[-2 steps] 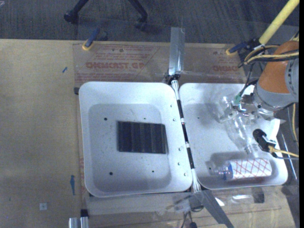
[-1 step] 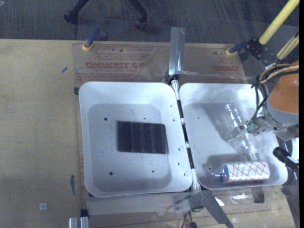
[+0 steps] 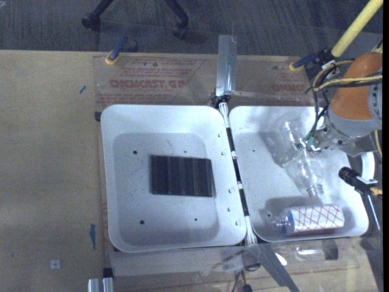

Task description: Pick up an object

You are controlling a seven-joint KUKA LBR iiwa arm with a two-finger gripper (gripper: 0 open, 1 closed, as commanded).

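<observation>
In the right bin [image 3: 252,121] a clear plastic bottle [image 3: 281,140] lies toward the back, and a second clear bottle [image 3: 307,174] lies just in front of it. Along the same bin's near wall, on its side, is a bottle with a red and white checked label [image 3: 316,218]. My gripper [image 3: 309,142] comes in from the right, low over the bin, right at the meeting point of the two clear bottles. The arm's orange band [image 3: 360,87] sits above it. A dark ribbed rectangular block [image 3: 182,176] lies flat in the middle of the left bin [image 3: 108,163].
A metal divider post [image 3: 226,66] stands behind the seam between the bins. A yellow pole [image 3: 363,17] slants over the back right corner. Cables [image 3: 331,72] hang near the arm. Bare bench stretches to the left.
</observation>
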